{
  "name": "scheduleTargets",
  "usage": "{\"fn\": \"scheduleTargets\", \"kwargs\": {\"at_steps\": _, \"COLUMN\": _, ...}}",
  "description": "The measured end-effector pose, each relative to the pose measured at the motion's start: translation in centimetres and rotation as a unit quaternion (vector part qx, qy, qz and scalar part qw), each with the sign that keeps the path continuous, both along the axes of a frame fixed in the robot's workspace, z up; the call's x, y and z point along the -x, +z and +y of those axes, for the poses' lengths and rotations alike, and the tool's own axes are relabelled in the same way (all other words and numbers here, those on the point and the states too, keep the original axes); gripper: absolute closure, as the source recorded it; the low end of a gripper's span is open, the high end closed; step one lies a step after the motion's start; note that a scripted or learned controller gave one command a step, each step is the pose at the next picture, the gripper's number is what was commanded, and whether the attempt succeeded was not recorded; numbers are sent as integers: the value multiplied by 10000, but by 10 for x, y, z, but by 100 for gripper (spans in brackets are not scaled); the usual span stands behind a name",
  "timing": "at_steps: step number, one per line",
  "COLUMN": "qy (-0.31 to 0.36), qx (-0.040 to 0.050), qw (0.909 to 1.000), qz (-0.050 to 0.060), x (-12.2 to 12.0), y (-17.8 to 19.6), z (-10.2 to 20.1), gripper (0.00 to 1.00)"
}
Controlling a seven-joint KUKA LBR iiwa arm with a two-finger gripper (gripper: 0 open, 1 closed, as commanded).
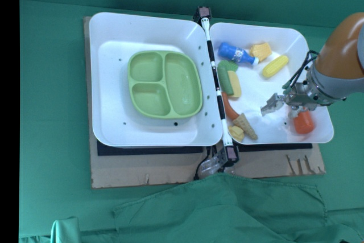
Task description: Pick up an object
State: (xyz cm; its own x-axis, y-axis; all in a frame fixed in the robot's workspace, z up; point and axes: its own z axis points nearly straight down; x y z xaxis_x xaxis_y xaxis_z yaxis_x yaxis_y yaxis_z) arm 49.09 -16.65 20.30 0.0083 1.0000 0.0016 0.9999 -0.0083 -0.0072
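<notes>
The gripper point(280, 103) hangs open and empty over the right bin point(296, 37), with the red-orange object point(303, 122) just beside it toward that bin's near right corner.

A: Open floor mid right bin point(296, 42), between corn point(274, 66) and cone point(245, 126)?
B: Yes. Crowded along divider point(215, 79) (blue bottle point(236, 54), green-yellow piece point(230, 79)). Red piece point(303, 122) blocking near corner.

Green tray point(165, 83), white bins point(114, 31)
</notes>
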Motion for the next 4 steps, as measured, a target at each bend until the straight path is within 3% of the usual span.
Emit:
{"fn": "scheduleTargets", "kwargs": {"at_steps": 1, "qy": 41, "qx": 32, "qw": 9999, "qz": -101, "x": -99, "y": -19, "z": -19, "gripper": 0}}
{"fn": "scheduleTargets", "kwargs": {"at_steps": 2, "qy": 11, "qx": 50, "qw": 9999, "qz": -141, "x": -31, "y": -16, "z": -23, "gripper": 0}}
{"fn": "scheduleTargets", "kwargs": {"at_steps": 3, "qy": 11, "qx": 63, "qw": 9999, "qz": -158, "x": 19, "y": -17, "z": -23, "gripper": 0}}
{"fn": "scheduleTargets", "kwargs": {"at_steps": 4, "qy": 34, "qx": 47, "qw": 9999, "qz": -110, "x": -46, "y": -18, "z": -22, "gripper": 0}}
